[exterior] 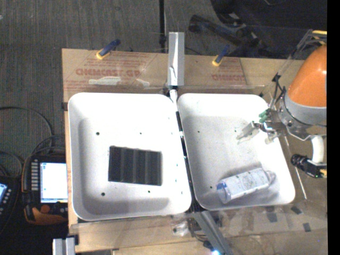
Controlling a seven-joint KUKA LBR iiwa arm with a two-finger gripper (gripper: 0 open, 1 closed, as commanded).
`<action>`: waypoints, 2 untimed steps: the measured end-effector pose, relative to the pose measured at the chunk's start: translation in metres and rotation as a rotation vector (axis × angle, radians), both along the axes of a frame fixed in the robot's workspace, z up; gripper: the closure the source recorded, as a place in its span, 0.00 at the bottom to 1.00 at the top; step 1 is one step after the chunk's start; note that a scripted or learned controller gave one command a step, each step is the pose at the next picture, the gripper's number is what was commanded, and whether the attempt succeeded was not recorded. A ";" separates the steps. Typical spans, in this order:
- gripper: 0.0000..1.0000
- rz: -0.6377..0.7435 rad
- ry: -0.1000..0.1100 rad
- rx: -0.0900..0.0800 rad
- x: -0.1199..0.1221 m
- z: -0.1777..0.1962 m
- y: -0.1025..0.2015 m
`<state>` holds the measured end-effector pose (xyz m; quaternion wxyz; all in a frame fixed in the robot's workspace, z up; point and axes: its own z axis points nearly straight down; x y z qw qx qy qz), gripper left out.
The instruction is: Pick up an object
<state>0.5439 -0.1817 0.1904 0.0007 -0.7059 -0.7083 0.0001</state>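
arm: enters from right, orange band up | gripper (258, 130): fingers splayed apart (nothing between them), pointing left

Smooth white plastic bins (85, 116) on a matt wooden bench (122, 70).

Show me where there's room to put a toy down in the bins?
Left bin: bare floor all around the black pad, widest above it. Right bin: bare from its left wall to the gripper. Crowded near the front, where the bottle lies.

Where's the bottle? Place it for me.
The bottle lies on its side in the right bin, near that bin's front edge, below and apart from the gripper.
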 end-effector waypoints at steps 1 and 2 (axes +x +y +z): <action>0.00 0.125 -0.001 -0.002 -0.043 0.047 -0.015; 0.00 0.125 -0.001 -0.002 -0.043 0.047 -0.015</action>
